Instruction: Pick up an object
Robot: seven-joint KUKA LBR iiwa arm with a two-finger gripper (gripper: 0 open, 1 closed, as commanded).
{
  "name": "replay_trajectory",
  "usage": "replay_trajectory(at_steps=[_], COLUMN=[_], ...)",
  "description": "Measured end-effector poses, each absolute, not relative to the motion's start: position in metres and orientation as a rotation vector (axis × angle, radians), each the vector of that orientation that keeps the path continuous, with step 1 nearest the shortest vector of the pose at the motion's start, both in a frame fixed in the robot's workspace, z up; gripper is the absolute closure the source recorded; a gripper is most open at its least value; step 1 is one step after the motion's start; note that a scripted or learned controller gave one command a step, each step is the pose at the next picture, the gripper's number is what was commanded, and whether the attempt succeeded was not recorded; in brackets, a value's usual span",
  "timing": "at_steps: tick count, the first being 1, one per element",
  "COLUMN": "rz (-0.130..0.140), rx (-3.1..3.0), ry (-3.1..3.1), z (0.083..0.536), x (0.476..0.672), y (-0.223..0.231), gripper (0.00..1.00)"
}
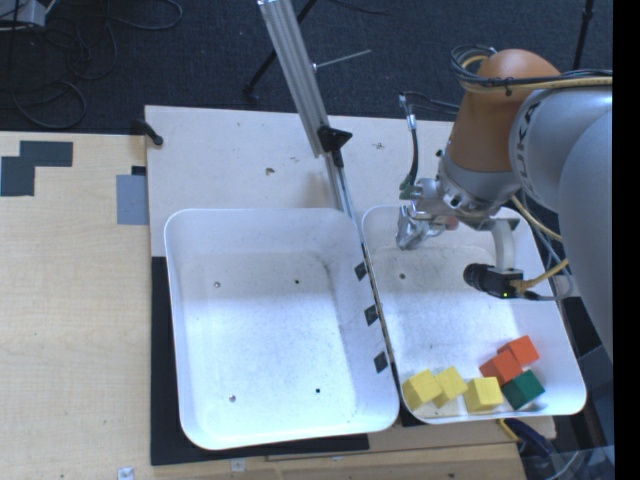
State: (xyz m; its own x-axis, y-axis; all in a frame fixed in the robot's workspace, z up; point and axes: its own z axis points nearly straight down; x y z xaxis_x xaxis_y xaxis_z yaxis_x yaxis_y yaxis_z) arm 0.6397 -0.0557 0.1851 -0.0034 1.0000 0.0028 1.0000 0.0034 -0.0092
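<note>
Several small blocks lie in the near corner of the right bin (470, 313): a yellow block (423, 387), a second yellow block (451, 380), a third yellow block (485, 394), an orange-red block (511, 357) and a green block (524, 389). My gripper (411, 230) hangs over the far left part of the right bin, well away from the blocks. Nothing shows between its fingers.
The left bin (265, 323) sits beside the right one, with a divider edge carrying black clips (371, 314) between them. A slanted metal rail (300, 78) rises behind the bins. A black cable fitting (492, 278) hangs from the arm over the right bin.
</note>
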Motion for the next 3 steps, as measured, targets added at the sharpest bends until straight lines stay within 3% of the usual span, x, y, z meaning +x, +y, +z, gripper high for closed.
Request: replay_trajectory(at_steps=[1,2,3], rz=[0.005,0.004,0.006], rx=[-2.21,-2.213,-2.218], ry=[-2.229,-2.221,-2.219], z=[0.2,0.189,0.2], x=[0.641,0.617,0.618], y=[-0.058,-0.004,-0.008], gripper=[1.0,1.0,1.0])
